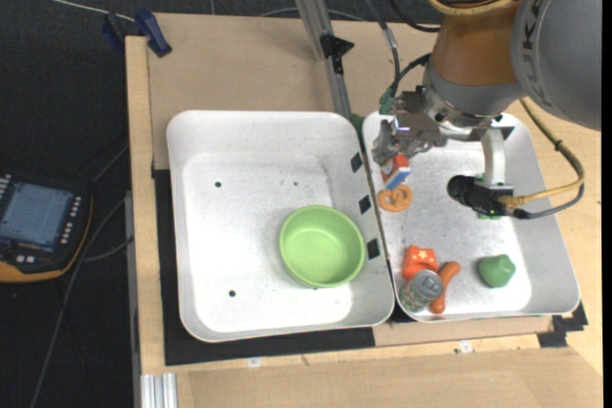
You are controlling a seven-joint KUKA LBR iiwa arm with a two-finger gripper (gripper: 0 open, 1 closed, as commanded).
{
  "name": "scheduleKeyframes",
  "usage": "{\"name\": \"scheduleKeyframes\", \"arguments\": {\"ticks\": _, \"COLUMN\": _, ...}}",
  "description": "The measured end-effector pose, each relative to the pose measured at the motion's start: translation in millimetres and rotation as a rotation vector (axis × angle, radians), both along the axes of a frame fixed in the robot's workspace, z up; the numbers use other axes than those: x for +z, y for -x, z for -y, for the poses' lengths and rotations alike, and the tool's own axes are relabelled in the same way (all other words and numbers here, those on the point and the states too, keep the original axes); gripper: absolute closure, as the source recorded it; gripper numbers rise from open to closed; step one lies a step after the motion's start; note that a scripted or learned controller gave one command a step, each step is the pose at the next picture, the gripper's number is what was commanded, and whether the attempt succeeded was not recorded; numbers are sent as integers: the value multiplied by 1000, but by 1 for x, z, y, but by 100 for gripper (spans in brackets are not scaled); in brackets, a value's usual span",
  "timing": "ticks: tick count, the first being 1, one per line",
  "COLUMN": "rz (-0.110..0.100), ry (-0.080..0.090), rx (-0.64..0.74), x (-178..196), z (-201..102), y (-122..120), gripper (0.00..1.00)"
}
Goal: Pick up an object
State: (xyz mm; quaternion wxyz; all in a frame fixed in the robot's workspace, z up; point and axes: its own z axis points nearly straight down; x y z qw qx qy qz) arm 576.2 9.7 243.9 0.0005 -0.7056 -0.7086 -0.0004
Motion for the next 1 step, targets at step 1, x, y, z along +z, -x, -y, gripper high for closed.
{"name": "scheduleKeyframes", "arguments": {"ticks": 1, "rz": 0, "ry": 0, "rx": 0, "x": 2, "z": -57, "y": 18, "gripper": 100}}
